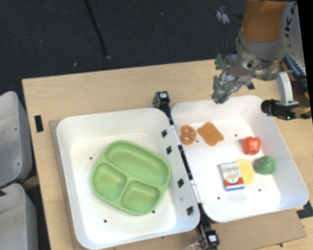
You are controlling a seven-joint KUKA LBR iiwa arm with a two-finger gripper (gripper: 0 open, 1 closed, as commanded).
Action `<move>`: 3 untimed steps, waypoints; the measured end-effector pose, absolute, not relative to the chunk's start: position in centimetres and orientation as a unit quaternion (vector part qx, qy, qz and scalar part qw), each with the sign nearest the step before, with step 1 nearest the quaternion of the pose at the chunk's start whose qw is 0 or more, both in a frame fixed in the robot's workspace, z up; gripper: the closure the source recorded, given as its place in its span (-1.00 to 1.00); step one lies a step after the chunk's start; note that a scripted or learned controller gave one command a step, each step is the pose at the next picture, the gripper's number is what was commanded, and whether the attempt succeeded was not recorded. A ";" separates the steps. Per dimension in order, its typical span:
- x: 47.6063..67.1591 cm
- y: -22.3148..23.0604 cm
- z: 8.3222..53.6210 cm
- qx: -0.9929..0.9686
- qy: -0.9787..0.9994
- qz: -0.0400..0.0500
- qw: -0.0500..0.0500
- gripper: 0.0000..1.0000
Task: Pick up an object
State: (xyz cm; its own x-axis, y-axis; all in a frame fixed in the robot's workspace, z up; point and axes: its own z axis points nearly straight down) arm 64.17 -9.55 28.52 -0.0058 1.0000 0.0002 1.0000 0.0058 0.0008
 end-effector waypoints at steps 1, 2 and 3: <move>63.9 -4.5 26.7 0.705 0.709 0.000 0.000 1.00; 63.4 -0.5 26.0 0.706 0.709 0.000 0.000 1.00; 63.5 4.4 26.4 0.705 0.709 0.001 0.000 1.00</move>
